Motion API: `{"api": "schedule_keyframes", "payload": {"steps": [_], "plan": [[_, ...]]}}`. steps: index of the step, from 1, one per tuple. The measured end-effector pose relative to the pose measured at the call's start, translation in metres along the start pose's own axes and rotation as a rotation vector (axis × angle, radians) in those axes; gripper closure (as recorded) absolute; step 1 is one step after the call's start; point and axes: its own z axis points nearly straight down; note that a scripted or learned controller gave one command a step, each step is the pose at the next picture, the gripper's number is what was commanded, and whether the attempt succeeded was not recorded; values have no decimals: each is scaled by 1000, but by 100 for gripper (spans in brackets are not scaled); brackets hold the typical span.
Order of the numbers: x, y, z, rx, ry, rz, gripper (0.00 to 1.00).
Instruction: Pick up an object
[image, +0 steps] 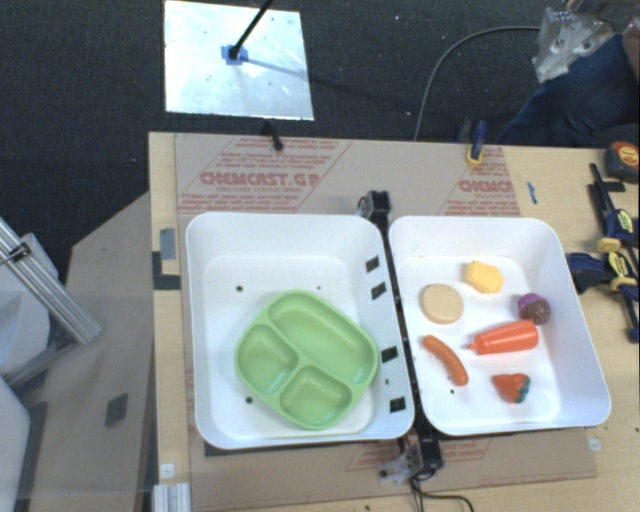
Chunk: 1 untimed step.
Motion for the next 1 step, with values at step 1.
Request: {"api": "schedule_keyframes", "payload": {"steps": [1], "plan": [[123,-43,26,20,5,-8,100]]}}
